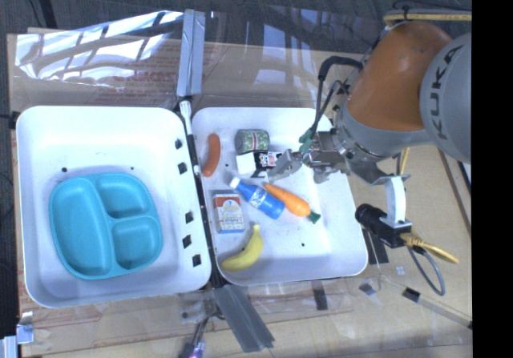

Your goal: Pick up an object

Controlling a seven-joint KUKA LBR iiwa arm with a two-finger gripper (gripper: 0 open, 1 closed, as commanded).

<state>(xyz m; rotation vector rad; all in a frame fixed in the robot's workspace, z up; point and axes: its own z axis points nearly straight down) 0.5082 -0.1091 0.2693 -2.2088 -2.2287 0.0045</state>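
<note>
My gripper reaches in from the right over the upper middle of the right bin. Its tip sits close to a small black and white item, just right of it; whether they touch is unclear. A green can lies just above that item. Below the gripper an orange carrot and a blue bottle lie side by side at a slant. Along the bin's left wall rests a brown sausage. A red and white box and a yellow banana lie nearer the front.
The left bin holds a blue divided plate. The grey arm with its orange band hangs over the right bin's right edge. Bare floor shows in the right bin's lower right part.
</note>
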